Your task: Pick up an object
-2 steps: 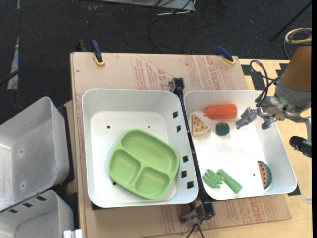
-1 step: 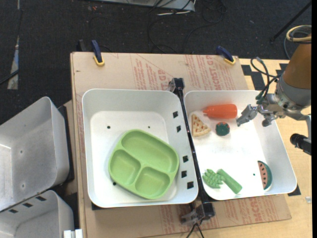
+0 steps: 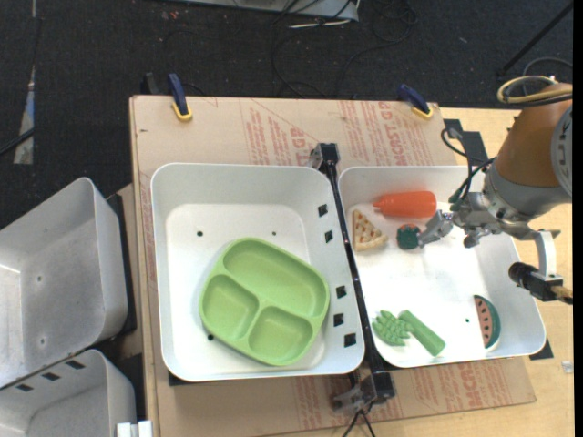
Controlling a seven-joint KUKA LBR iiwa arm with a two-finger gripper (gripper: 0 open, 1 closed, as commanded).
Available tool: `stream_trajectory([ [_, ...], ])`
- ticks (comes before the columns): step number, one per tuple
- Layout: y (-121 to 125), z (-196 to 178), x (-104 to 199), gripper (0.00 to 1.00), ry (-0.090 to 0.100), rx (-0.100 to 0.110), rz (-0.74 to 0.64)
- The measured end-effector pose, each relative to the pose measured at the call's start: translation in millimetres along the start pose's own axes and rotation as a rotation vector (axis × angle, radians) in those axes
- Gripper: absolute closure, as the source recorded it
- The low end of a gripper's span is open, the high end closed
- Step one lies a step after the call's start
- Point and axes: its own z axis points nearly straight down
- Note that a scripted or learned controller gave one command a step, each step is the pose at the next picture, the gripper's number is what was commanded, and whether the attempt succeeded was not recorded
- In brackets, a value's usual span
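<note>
Jaws (image 3: 430, 232), gap impossible to judge, hover beside the small dark green toy (image 3: 407, 238) at centre right: light, rigid plastic, best pinched across its rounded middle.

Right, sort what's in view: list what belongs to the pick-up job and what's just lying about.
Belongs to the job:
- gripper, low in the right bin
- dark green toy beside its tip
- orange carrot
- waffle piece
- green hand-shaped toy
- watermelon slice

Just lying about:
- green divided plate in the left bin
- blue-and-yellow clamps on the board's far edge
</note>
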Motion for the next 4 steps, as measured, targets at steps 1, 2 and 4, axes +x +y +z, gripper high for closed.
stream_trajectory([
  [1,-0.4,43.8,1.0,0.0,-0.001,-0.002,0.0],
  [2,1.4,30.1,0.6,1.0,-0.002,-0.008,0.0],
  [4,-1.2,-78.5,-11.0,1.0,-0.004,-0.012,0.0],
])
